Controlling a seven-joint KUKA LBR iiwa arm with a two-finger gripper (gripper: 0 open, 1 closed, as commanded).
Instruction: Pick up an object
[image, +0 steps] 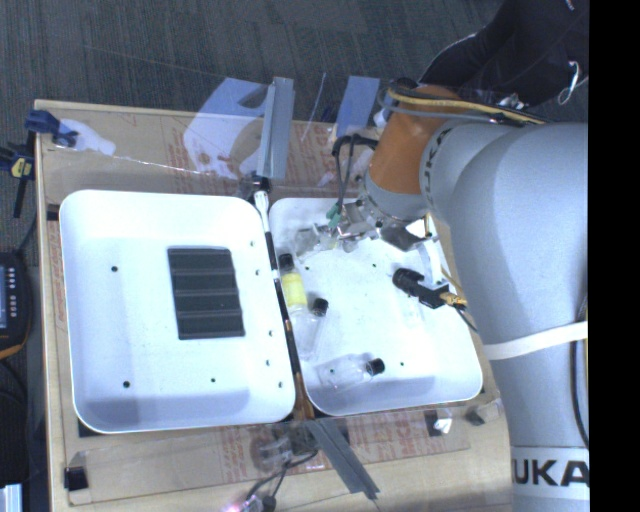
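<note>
Black ribbed pad (205, 292) sits mid left bin (100, 385), well left of the yellow bottle (293, 290). Yellow bottle lies along the right bin's (455, 385) left wall. Small vial (318, 307) w/ black cap is just right of it, clear bottle (352, 370) lower right. End effector (345, 228) is up-right of it, can't tell if spread or pressed together.

My shell (530, 230) is smooth grey with a soft satin sheen, and the orange band (405, 150) looks glossier. The left bin (90, 230) and the right bin (450, 360) are smooth white plastic, faintly shiny. The black slab (205, 292) is matt and ribbed. The clear bottle (345, 372) is see-through plastic with a dark cap; the yellow tube (293, 291) looks smooth. The bench (150, 145) is pale bare wood, and the floor (150, 50) is dark, rough carpet.
</note>
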